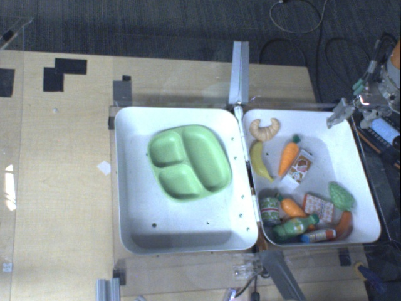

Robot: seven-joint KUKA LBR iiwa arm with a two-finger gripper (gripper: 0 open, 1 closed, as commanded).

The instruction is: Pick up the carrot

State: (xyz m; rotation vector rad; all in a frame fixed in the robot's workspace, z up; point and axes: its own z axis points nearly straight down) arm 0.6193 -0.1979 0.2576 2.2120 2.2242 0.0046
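My pincer (pixel 341 113) hangs at the far right corner of the right bin (pixel 360 148), just over its rim, and it carries nothing. Whether its fingers stand open or closed I cannot tell; at this edge the metal parts run together with cables and bracket.

The carrot (pixel 287 156) lies in the upper middle of that bin, green top toward the far wall, tip pointing toward me at a slight slant. It is well apart from my pincer, so the whole reach is still ahead.

The trouble is its neighbours. A small printed box (pixel 301 167) sits touching or nearly touching its right flank, and a banana (pixel 260 161) lies just to its left. If I come down off-centre, one finger lands on the box or pushes the banana, and the carrot rolls away. Its tapered, rounded body could also squirt out of a grip placed too near the tip.

A second orange piece (pixel 292 207) lies lower, among a bottle (pixel 293 228) and a can (pixel 270 207); it may be another carrot, and I could mistake it for my target.

My arm is mostly cut off by the right edge. The cluttered lower corner is hard to sort out.
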